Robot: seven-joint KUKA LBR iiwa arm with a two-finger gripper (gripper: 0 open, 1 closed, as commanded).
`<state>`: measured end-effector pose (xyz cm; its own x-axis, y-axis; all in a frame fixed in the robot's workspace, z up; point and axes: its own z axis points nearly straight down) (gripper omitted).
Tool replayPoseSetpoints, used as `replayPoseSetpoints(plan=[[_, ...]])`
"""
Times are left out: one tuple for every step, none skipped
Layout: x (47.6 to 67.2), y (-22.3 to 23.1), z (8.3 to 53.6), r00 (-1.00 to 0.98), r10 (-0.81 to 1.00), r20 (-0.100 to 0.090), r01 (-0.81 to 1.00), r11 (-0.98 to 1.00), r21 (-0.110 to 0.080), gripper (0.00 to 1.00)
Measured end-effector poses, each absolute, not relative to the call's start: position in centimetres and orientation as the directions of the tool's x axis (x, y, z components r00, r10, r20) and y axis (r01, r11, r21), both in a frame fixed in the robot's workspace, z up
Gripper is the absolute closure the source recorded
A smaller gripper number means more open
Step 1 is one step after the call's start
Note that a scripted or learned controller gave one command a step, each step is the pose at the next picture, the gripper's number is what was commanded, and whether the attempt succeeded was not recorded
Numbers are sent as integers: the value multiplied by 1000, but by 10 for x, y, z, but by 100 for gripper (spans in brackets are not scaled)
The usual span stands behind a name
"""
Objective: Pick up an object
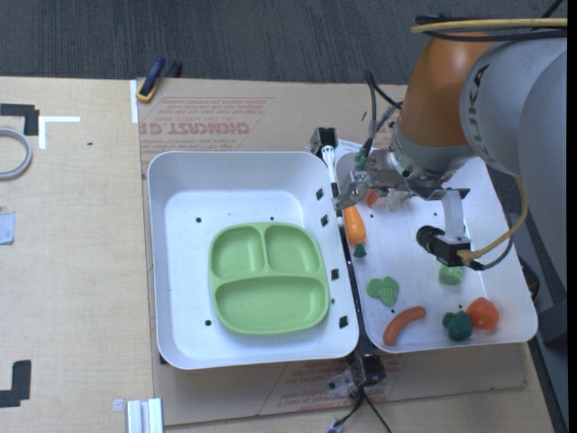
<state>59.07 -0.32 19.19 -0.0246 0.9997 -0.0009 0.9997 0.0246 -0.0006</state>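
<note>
The arm (487, 88) is reached over the right bin (505, 242) so the toys can be got at. A green plate (268, 278) is left in the left bin (180, 242). The claw (356, 192) is hung just above the carrot (355, 225); its opening cannot be told.

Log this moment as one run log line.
pincer: above carrot, right bin | grasp: unconfirmed | green plate: left bin

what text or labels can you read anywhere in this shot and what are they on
Red print on the cardboard sheet above the left bin: upside down and mirrored, too blurred to read with confidence.
More red print on the cardboard below the bins: too small to read.
The green plate carries no text.
</note>
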Motion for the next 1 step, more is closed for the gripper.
replayPoseSetpoints(plan=[[591,-3,192,-25,1000,-1,1000,25,-1,0]])
